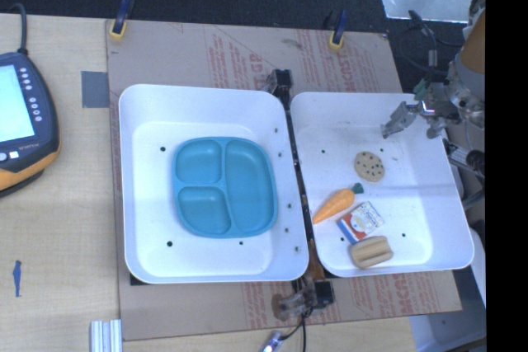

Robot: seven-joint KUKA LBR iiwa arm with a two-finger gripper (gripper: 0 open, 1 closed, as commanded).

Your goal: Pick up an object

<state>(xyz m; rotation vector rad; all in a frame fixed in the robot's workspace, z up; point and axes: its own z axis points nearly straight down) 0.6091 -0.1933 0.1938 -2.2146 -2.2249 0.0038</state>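
Camera view: the gripper [402,119] hovers at two o'clock over the right bin [429,255], fingers hard to read, arm cut off. Below it lie a cookie [370,166], carrot [336,204], small carton [360,222] and bread roll [370,251]. The left bin [140,260] holds a blue divided plate [223,186].

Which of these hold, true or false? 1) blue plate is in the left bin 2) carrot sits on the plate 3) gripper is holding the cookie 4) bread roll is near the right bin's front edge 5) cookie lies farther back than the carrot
1) True. The blue divided plate lies in the left bin.
2) False. The carrot lies in the right bin, beside its left wall.
3) False. The gripper is above the bin's back right part, apart from the cookie.
4) True. The bread roll lies by the front edge.
5) True.
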